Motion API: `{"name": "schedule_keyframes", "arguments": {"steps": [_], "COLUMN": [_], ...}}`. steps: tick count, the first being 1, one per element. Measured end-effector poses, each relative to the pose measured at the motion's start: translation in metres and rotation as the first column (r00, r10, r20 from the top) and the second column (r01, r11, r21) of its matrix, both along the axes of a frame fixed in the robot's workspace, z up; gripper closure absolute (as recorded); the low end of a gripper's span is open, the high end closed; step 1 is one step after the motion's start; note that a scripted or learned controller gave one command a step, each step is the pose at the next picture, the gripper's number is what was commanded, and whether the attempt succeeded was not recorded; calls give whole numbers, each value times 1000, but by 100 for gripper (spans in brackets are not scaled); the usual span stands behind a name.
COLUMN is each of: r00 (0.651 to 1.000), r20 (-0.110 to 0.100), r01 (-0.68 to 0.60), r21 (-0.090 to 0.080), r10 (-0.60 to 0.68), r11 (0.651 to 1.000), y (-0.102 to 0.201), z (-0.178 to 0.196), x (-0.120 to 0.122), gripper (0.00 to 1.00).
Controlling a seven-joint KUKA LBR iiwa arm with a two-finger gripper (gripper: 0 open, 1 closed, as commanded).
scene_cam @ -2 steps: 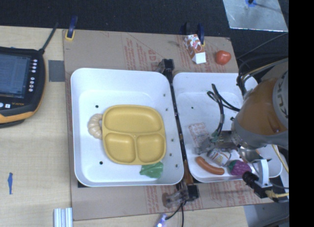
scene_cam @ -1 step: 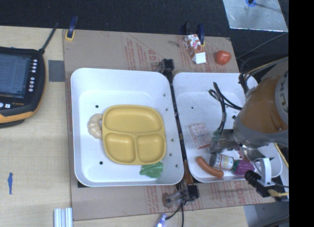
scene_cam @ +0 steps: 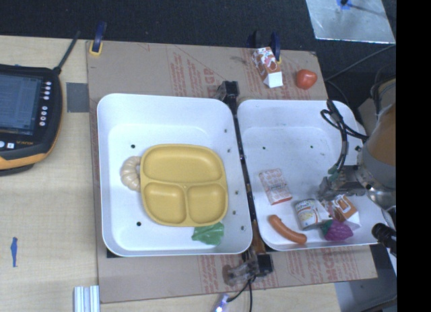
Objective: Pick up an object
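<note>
Two shallow white bins are seen side by side on a brown cardboard sheet (scene_cam: 168, 68) laid over the bench. In the left bin (scene_cam: 114, 122) a yellow plastic tray with three compartments (scene_cam: 183, 184) lies near the middle; a pale beige rounded item (scene_cam: 130, 172) is partly tucked under its left edge, and a green leafy toy piece (scene_cam: 208, 234) rests against its lower right corner, by the bin's front wall. In the right bin (scene_cam: 289, 122) several small things are gathered toward the front right: a flat white packet with red print (scene_cam: 275, 186), a small tin can lying on its side (scene_cam: 308, 213), an orange-red toy sausage (scene_cam: 287, 230) close to the front wall, a purple rounded toy (scene_cam: 339, 231) and a small orange-and-white carton (scene_cam: 345, 207). The gripper (scene_cam: 335, 186) is located low over the right bin, just above and beside the carton and the can; whether it is open or closed cannot be told, and no object is seen held. Behind the bins, on the cardboard, a small red-and-white carton (scene_cam: 267, 65) and a red tomato-like ball (scene_cam: 306, 79) are noted. A black-and-orange handheld controller with a screen (scene_cam: 23, 115) lies on the bench at far left.
</note>
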State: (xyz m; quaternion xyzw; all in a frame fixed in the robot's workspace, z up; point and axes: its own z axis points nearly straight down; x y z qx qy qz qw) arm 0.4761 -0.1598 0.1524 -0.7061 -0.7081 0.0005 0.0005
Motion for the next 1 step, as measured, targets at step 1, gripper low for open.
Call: {"name": "schedule_keyframes", "arguments": {"steps": [1], "r00": [1000], "r20": [1], "r01": [0], "r21": [0], "r10": [0], "r11": [1000], "y": [-21], "z": [67], "x": [72], "gripper": [100]}}
